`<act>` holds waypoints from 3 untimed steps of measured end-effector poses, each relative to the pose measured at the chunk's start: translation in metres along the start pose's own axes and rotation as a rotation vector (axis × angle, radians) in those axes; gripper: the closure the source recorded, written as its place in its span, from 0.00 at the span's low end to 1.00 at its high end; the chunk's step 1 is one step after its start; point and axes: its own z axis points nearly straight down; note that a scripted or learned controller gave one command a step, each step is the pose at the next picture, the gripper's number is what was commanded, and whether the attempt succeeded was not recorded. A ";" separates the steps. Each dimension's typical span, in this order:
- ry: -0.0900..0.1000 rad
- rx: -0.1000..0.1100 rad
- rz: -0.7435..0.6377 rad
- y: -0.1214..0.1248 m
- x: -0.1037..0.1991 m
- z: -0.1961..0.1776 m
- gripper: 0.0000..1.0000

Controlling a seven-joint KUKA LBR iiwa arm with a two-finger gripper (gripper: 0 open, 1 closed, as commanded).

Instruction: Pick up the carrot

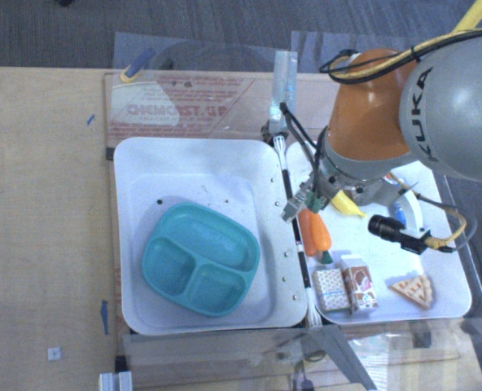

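The carrot (315, 231) is orange with a green stub at its near end. It lies in the right bin (457, 300), close to the bin's left wall and pointing toward the front. My gripper (304, 201) hangs directly over the carrot's far end, at or just above it. The arm's orange wrist band covers the bin's back part. I cannot see whether the carrot is held.
A teal divided plate (200, 257) sits in the left bin (135, 169). The right bin also holds a yellow piece (348, 205), a blue and white item (400, 213), two small boxes (344, 288) and a pizza slice toy (413, 290). The divider (294, 243) runs just left of the carrot.
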 end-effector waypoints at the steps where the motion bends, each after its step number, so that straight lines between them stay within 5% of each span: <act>1: -0.002 0.000 -0.159 -0.019 -0.063 -0.065 1.00; 2: -0.002 0.000 -0.159 -0.019 -0.063 -0.064 0.00; 3: 0.004 0.002 -0.370 -0.033 -0.042 0.000 0.00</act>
